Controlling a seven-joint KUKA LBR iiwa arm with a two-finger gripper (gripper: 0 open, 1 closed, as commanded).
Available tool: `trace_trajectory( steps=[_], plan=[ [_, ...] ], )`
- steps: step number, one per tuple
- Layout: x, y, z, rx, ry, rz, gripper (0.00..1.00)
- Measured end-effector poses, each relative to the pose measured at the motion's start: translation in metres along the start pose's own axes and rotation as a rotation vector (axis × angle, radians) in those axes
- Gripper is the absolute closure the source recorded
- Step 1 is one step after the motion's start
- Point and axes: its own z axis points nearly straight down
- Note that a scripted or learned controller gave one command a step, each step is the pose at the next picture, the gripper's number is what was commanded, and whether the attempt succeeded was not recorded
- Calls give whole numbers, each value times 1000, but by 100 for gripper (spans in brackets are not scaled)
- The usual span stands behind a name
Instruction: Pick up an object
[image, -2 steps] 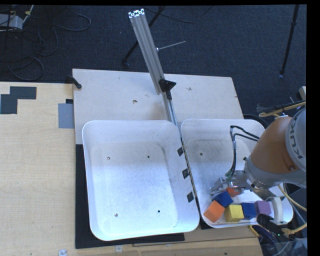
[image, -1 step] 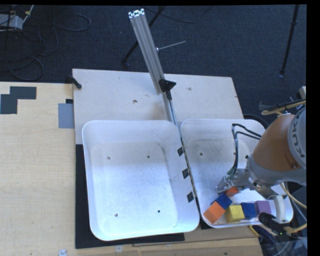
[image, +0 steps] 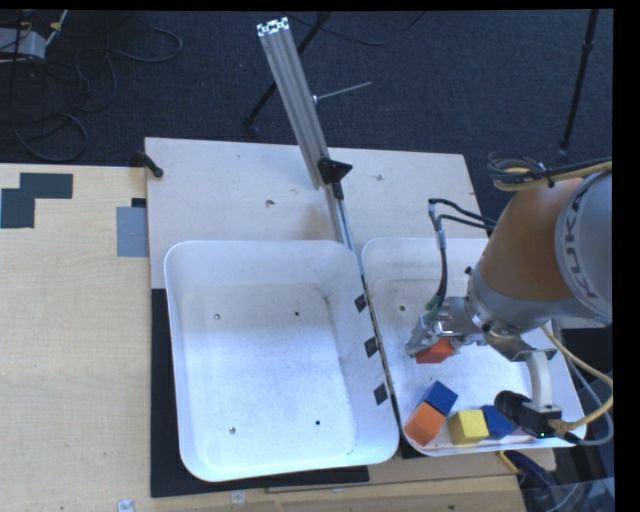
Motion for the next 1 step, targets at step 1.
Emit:
trace_trajectory(
  steps=[1],
  plan=[
    [87,8,-24,6,0,0,100]
  ],
)
